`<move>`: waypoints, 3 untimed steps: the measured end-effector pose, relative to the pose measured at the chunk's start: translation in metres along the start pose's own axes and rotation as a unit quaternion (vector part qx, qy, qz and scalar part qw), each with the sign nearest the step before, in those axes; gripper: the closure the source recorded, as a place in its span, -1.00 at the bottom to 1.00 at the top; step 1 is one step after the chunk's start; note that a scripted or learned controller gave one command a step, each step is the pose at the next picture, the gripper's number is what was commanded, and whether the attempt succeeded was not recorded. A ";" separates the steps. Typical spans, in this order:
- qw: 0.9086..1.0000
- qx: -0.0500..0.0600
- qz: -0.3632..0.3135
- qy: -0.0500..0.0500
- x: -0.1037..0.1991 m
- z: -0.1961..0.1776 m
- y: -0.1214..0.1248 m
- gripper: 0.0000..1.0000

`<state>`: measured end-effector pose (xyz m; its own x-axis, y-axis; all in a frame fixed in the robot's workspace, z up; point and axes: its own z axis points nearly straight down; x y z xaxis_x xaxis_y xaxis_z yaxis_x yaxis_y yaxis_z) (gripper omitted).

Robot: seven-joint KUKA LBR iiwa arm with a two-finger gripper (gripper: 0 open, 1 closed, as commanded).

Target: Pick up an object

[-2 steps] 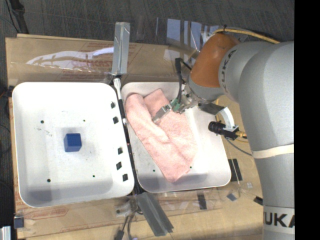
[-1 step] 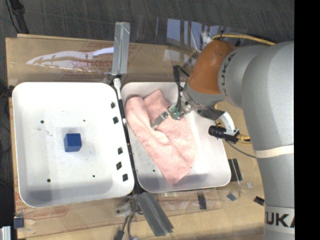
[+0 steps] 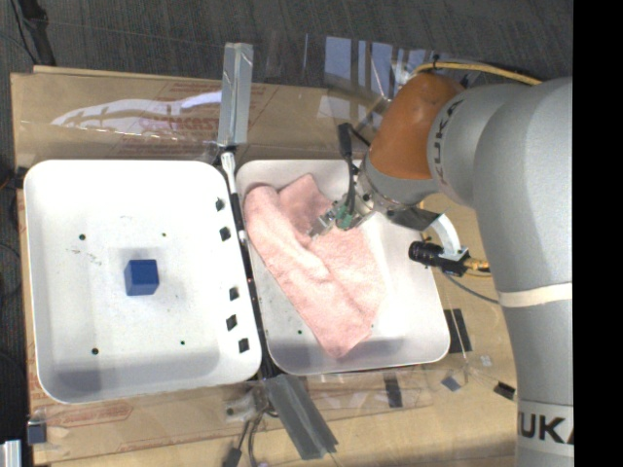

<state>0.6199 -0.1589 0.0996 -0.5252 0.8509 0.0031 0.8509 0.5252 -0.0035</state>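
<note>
towel (image 3: 321,261): pink | cube (image 3: 142,276): blue | bins (image 3: 58,183): white | arm (image 3: 506,163): grey, orange band | bench (image 3: 117,105): perhaps brown cardboard

Dark carpeted floor (image 3: 146,8) is seen toward 12 o'clock; a taped cardboard sheet (image 3: 117,105) is laid underneath.

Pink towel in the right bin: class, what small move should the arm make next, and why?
Probably a short descent with a pinch on the fold below. The gripper sits low over the pink towel, which lies crumpled in the right bin, and no cloth shows between its fingers.
</note>
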 end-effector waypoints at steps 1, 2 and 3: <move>1.000 -0.001 0.028 -0.001 0.028 -0.077 0.056 1.00; 1.000 -0.001 0.028 -0.001 0.028 -0.077 0.056 -1.00; 0.999 -0.001 0.051 -0.001 0.014 0.009 0.020 -1.00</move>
<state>0.6295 -0.1361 0.0903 -0.4359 0.9000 0.0013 0.9000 0.4359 -0.0021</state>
